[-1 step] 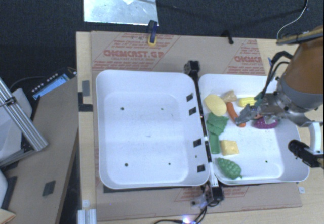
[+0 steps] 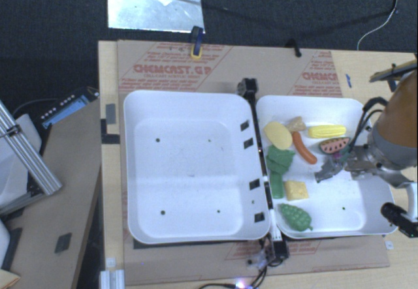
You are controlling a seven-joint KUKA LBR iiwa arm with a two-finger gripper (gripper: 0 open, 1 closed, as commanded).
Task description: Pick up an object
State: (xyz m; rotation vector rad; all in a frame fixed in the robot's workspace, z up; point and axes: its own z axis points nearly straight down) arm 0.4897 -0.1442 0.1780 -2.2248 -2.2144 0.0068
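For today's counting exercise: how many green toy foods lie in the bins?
2, both in the right bin: a green block piece by its left wall, and a bumpy green piece near its front-left corner.

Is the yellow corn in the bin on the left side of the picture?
No, the yellow corn lies in the right bin with the other toy foods, near that bin's far wall.
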